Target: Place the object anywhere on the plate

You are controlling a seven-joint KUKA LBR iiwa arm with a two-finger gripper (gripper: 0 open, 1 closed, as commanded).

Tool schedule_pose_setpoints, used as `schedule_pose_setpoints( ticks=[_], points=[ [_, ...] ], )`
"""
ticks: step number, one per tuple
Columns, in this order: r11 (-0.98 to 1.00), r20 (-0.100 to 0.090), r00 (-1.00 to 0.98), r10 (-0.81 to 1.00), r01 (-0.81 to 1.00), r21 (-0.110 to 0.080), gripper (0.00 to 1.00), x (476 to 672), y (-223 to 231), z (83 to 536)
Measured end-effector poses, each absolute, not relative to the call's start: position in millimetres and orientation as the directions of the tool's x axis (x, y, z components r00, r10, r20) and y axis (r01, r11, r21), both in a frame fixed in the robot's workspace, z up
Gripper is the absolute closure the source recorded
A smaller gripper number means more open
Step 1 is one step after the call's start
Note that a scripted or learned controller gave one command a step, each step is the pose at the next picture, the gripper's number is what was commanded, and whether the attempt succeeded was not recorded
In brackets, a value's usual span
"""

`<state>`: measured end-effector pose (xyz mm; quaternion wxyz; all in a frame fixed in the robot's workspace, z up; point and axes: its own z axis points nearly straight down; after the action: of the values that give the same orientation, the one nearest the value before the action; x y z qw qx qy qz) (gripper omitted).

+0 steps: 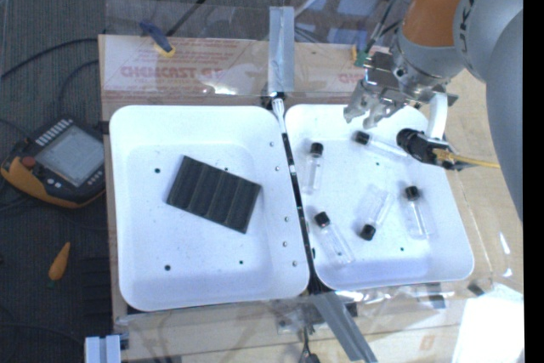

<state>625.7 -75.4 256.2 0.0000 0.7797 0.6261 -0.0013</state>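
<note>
A dark ribbed rectangular plate (212, 194) lies flat in the middle of the left bin (136, 132). Several clear vials with black caps are scattered in the right bin (450, 255): one near the divider (314, 166), one at the front (331, 235), one in the middle (374, 212). Another vial (382, 147) lies at the far side. My gripper (364, 115) hangs over the far edge of the right bin, just above that far vial. Its fingers (352, 111) are spread open with nothing between them.
A black plug with a yellow cable (422, 145) hangs from the wrist over the right bin. A teach pendant (64, 161) and an orange tool (58, 261) lie on the floor to the left. A clear panel (212, 64) stands behind the bins.
</note>
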Motion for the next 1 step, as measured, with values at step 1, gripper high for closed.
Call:
schedule_pose_setpoints(
  ticks=[1],
  points=[
    [-0.462,-0.004,0.462,0.887,0.887,-0.001,1.0,619.0,32.1,344.9]
  ],
)
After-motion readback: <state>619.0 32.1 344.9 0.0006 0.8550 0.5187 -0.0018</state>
